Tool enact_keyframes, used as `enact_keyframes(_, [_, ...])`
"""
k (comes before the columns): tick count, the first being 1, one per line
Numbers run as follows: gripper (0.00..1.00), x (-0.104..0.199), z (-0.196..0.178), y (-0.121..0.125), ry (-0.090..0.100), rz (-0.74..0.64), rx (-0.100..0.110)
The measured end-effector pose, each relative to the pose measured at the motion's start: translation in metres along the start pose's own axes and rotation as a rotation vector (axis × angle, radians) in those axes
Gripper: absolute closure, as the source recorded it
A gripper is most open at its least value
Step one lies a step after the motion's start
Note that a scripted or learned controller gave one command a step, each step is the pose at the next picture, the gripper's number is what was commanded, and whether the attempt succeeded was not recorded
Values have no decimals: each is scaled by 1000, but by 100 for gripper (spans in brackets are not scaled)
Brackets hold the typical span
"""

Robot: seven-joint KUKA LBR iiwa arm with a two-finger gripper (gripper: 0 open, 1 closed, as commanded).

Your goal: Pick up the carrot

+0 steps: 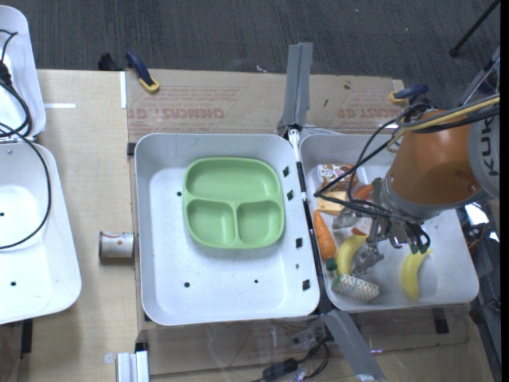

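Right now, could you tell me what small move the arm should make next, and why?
Probably shift the claw toward the left wall of the right bin, then lower. The carrot lies along that wall, left of the claw, which hangs between two bananas: one beside the carrot, the other to its right.

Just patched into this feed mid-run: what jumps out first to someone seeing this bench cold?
The pale green divided plate sits alone in the middle of the left bin. Next, the arm's orange band looms over the right bin, with the gripper low among crowded toy food. There the carrot lies by the bin's left wall, with a banana beside it and another banana further right.
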State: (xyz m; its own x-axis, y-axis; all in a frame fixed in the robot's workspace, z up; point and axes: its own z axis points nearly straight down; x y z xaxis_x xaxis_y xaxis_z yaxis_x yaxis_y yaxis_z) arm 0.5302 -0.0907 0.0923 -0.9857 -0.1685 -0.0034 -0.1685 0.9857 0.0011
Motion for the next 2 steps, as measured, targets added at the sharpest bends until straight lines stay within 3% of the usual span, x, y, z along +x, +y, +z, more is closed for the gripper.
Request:
enact_keyframes(1, [100, -1, -9, 0, -3, 5, -1])
enact_keyframes(2, [100, -45, -99, 80, 0, 145, 1])
